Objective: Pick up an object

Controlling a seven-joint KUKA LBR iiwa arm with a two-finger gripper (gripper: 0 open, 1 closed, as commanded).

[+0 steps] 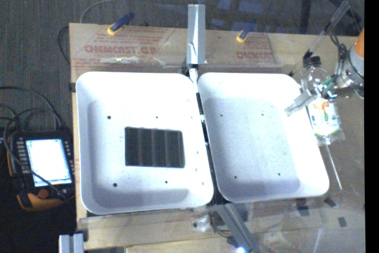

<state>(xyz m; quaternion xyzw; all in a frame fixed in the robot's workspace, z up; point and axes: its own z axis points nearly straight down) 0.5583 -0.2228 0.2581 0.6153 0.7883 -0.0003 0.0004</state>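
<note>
At the far left of the frame a handheld controller (42,164) with a lit screen lies on the floor beside the desk (142,47). Next, the left bin (95,92) holds a dark ribbed rectangular object (154,147) at its middle. The right bin (260,186) looks bare. At the right edge, the hand (323,92) hangs over that bin's right rim, something clear with a label (324,118) below it; whether it is spread or pinching, I cannot tell. The risk: descending here would catch the rim, well apart from the dark object.
</note>
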